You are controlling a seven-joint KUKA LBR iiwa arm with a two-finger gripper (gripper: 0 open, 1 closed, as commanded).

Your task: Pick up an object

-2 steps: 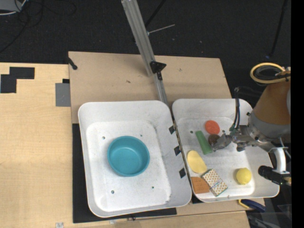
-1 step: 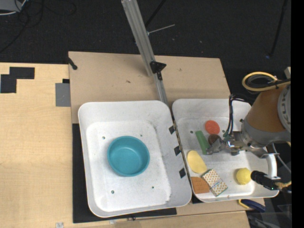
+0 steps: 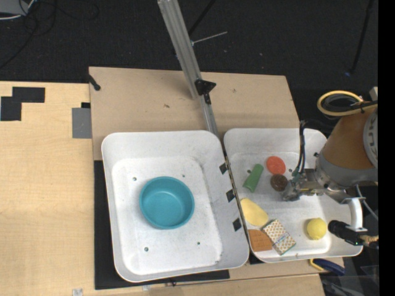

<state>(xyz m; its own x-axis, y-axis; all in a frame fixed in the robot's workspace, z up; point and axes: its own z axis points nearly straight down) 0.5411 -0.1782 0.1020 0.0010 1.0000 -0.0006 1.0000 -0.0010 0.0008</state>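
The right bin (image 3: 271,142) holds several small things: a green block (image 3: 252,177), a red-orange ball (image 3: 275,164), a dark brown round piece (image 3: 279,182), a pale yellow lump (image 3: 253,213), a checkered box (image 3: 279,235) on an orange-brown tile (image 3: 260,242), and a yellow ball (image 3: 316,228). My gripper (image 3: 292,190) is low in this bin, right beside the dark brown piece on its right. The arm's orange band (image 3: 347,147) rises behind it.
The left bin (image 3: 123,156) holds a teal bowl (image 3: 166,202). A slanted metal bar (image 3: 185,48) reaches down to where the two bins meet. Black clips (image 3: 229,194) line the divide. A yellow cable loop (image 3: 336,102) lies at the right.
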